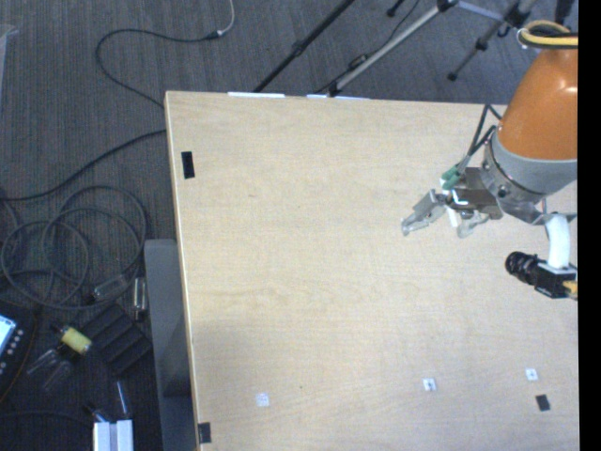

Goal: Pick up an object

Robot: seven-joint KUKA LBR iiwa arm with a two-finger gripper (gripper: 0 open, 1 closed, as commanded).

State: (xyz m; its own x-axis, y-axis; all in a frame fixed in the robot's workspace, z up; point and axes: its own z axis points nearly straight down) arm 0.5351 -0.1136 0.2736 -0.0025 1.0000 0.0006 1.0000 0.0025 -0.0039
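Note:
My gripper [438, 216] hangs over the right part of a pale wooden bench top [319, 280], pointing left and slightly down. It sits below the orange band [545, 101] and the grey wrist [531, 172] of the arm, which comes in from the right. The wood under and around the gripper is bare. I see no object held in it.
A black tape mark [188, 164] lies near the bench's left edge. Small white marks [429, 383] and a black one [542, 402] dot the front. Left of the bench, cables [66, 252] and loose gear [103, 336] lie on the carpet. Tripod legs [413, 17] stand behind.

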